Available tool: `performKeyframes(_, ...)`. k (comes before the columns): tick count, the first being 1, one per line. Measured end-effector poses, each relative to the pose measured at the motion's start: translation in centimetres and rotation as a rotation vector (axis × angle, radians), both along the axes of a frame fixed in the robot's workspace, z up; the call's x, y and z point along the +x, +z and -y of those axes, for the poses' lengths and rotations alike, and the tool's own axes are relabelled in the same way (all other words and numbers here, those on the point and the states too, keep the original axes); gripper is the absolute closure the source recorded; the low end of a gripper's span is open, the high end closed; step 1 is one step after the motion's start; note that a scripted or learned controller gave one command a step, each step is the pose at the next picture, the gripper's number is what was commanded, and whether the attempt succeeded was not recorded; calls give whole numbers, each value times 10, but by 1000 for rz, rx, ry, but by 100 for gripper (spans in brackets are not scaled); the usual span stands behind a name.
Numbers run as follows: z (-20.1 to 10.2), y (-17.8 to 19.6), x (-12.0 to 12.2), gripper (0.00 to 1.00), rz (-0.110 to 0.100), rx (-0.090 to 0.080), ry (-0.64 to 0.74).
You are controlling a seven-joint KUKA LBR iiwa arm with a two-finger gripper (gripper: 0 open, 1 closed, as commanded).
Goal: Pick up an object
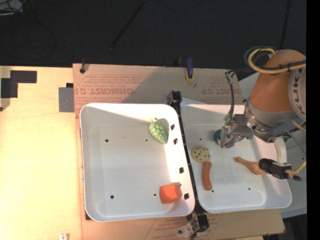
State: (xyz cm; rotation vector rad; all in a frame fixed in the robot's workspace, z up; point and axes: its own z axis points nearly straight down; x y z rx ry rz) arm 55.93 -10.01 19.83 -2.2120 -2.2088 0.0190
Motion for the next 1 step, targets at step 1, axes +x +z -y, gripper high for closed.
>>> performKeyframes(1,-49,147,26,100,34,-2,7)
